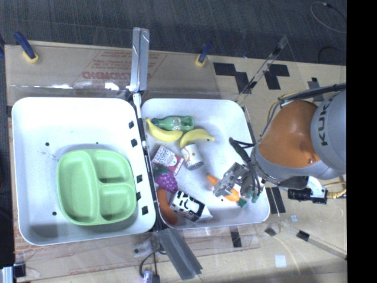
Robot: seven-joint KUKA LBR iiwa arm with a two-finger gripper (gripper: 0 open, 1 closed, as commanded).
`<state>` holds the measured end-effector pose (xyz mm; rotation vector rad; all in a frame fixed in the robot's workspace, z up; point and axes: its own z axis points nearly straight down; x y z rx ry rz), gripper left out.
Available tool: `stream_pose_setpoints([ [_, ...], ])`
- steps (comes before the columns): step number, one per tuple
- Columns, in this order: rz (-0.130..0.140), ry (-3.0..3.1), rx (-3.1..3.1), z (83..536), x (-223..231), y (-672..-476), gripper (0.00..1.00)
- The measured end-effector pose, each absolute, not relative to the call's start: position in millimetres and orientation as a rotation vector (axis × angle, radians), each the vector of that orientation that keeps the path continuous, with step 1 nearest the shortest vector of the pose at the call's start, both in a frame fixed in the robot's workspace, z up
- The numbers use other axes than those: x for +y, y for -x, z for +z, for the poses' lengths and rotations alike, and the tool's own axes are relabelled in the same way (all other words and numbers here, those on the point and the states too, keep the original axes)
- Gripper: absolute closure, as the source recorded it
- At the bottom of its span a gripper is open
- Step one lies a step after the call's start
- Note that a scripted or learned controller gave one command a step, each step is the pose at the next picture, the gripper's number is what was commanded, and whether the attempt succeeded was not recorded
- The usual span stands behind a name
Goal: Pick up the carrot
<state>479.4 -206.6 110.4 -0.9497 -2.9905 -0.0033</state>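
Note:
The carrot point(211, 180) is a small orange piece lying in the right bin point(235, 114), toward its front right corner. Its left tip shows at the gripper's left side, and another orange end shows below the gripper. My gripper point(231, 184) sits directly on top of the carrot and hides its middle. The arm's orange band point(288, 137) and grey wrist hang over the bin's right rim.
The right bin also holds a green bottle point(174, 122), two bananas point(163, 134), a small can point(191, 156), a red-and-white packet point(164, 156), purple grapes point(166, 181) and a black-and-white box point(188, 204). A green divided plate point(97, 186) lies in the left bin point(35, 128).

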Motion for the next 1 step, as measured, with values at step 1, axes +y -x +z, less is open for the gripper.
stream_pose_setpoints([
  [1,-0.001,0.875,-3.017,147.8,-198.6,-496.3,1.0],
])
